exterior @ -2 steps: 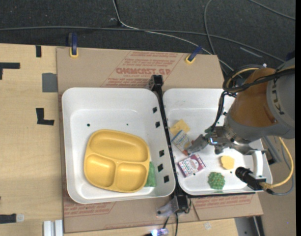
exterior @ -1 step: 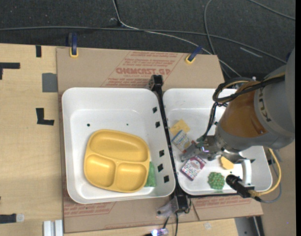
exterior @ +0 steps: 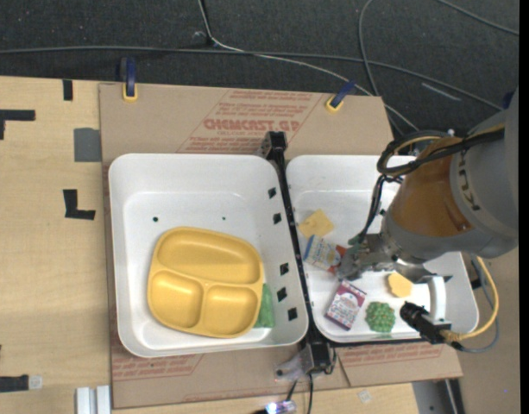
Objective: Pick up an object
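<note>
The gripper [exterior: 355, 261] sits low in the right bin [exterior: 333, 175], amid small items; whether its jaws are open cannot be told. A blue-and-red packet [exterior: 320, 253] lies at its 9 o'clock, a maroon packet [exterior: 345, 304] at 6 o'clock, a yellow piece [exterior: 400, 284] at 4 o'clock

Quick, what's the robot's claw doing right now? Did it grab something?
Gripper: low in the right bin among the small items; open or shut cannot be told, nothing seen held.

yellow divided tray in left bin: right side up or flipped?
Right side up. The yellow tray shows its three open compartments, lying flat in the left bin.
</note>
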`<state>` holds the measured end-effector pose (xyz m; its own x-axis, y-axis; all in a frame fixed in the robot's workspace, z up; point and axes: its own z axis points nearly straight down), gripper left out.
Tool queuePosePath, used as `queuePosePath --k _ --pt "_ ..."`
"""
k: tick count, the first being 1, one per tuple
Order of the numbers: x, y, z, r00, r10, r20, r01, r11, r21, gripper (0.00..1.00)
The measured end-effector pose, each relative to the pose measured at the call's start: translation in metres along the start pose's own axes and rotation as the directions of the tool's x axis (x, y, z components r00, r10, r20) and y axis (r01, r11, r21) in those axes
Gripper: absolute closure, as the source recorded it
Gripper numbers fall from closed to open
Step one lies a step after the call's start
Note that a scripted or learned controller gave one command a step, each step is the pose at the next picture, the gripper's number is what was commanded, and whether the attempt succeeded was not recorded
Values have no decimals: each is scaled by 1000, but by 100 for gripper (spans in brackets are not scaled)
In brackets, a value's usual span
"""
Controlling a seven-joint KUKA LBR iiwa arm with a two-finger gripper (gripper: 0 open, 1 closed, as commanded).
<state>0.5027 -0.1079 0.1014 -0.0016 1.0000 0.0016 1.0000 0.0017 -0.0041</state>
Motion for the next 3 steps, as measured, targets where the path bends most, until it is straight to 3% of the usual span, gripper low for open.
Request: queuePosePath --k 3 --pt "-2 -4 -141 1000 1 3 -1 1000 -8 100"
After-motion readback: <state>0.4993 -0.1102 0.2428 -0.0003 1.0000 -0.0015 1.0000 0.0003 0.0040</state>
